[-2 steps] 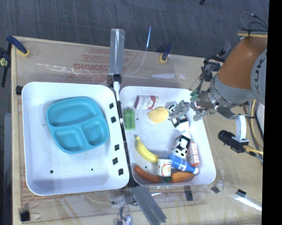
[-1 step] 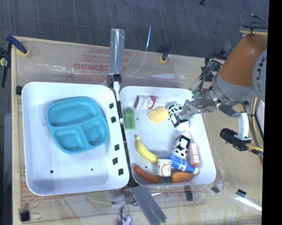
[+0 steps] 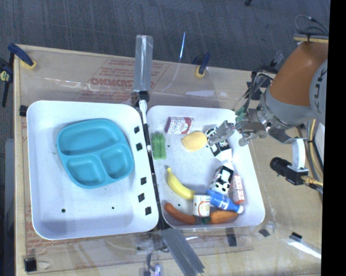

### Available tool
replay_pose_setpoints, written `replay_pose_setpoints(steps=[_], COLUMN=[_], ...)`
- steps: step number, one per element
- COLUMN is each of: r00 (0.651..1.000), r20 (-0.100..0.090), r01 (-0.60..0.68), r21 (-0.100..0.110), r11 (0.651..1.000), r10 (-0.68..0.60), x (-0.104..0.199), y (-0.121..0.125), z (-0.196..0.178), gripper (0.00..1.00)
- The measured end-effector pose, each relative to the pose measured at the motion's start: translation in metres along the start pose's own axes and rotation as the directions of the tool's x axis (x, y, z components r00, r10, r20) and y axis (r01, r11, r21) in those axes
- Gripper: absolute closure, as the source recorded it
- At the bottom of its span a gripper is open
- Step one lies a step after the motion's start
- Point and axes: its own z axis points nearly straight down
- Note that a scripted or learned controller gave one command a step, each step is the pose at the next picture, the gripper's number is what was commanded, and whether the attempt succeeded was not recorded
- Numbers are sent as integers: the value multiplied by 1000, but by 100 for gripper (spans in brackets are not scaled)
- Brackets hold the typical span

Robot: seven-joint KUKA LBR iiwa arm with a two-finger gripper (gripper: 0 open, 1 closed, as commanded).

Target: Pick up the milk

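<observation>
Hand above the milk

The hand point(image 3: 225, 132) hovers right of centre, over the milk point(image 3: 222, 177); its spread I cannot tell.

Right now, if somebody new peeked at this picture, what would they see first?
Probably the big blue tray, sitting alone in the left bin. Next, the pile of toy food in the right bin: a yellow banana, a lemon and a black-and-white milk carton near the right wall. The grey and orange arm reaches in from the right, its gripper just beside the lemon.
</observation>
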Motion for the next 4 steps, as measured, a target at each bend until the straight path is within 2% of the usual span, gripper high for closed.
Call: replay_pose_setpoints(steps=[1, 2, 3, 4], r00=[993, 969, 938, 991], r20=[-1, -4, -2, -3], r01=[116, 245, 346, 133], r21=[-2, 1, -4, -1], r11=[993, 969, 938, 991], r10=[-116, -245, -346, -133], x=[-3, -2, -4, -3], y=[20, 10, -61, -11], z=[-22, 156, 55, 166], gripper=[0, 0, 0, 0])
